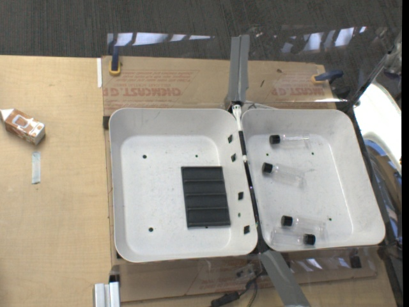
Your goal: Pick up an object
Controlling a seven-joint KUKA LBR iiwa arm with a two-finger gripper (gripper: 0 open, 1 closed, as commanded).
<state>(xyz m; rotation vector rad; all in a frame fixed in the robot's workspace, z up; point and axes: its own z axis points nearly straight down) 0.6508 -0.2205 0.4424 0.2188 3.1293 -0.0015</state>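
Two shallow white bins sit side by side on a sheet of brown cardboard (pixel 160 85), their inner rims touching along a hinged seam, so that anything lifted from one can be carried straight over into the other.

The left bin (pixel 128 139) holds a single dark, ridged rectangular block (pixel 206 197), lying flat near the middle of the floor with its long side running near to far. It stands well apart from every wall, which leaves room for fingers on either long side.

The right bin (pixel 345 139) holds four clear plastic vials with black caps, all lying on their sides. One vial (pixel 287 141) lies toward the far wall. A second (pixel 281 173) is just nearer than that, around the middle. The last two lie close together by the near wall, one (pixel 287 221) slightly left and farther, the other (pixel 309 239) nearer. Their clear bodies are hard to make out against the white floor; the caps mark them best.

Any of these could serve as the object to pick up, and none is lifted yet. Of the gripper's state I cannot tell anything.

Off to the far left on the bench, a small orange-and-white carton (pixel 24 126) lies apart from the work.
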